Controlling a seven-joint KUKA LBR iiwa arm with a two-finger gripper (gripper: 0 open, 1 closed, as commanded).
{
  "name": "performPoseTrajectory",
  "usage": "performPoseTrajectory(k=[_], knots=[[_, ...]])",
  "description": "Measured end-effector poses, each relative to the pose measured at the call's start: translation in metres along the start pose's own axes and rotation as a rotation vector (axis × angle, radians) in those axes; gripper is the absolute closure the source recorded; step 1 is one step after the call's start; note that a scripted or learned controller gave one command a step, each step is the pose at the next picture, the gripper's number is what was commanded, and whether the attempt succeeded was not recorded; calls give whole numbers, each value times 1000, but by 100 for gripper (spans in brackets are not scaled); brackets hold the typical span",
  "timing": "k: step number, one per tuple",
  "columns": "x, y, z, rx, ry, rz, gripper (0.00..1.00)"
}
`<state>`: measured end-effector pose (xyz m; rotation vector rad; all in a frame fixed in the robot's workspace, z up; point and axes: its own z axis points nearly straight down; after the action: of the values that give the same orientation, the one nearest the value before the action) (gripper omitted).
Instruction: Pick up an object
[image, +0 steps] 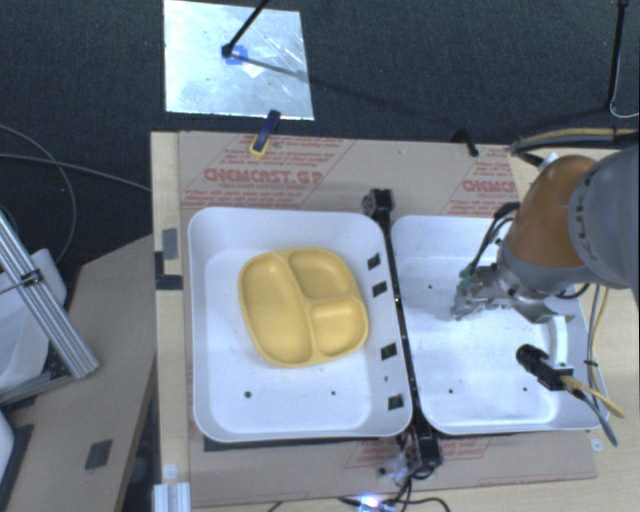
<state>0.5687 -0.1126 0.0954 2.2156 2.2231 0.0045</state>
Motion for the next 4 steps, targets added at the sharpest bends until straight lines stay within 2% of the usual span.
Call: performPoseTrajectory(k=[1, 2, 3, 4], knots=[[24, -59, 12, 7, 2, 3, 100], [113, -68, -95, -6, 4, -11, 100], [145, -55, -136, -1, 1, -4, 100], [215, -80, -234, -7, 5, -9, 100]])
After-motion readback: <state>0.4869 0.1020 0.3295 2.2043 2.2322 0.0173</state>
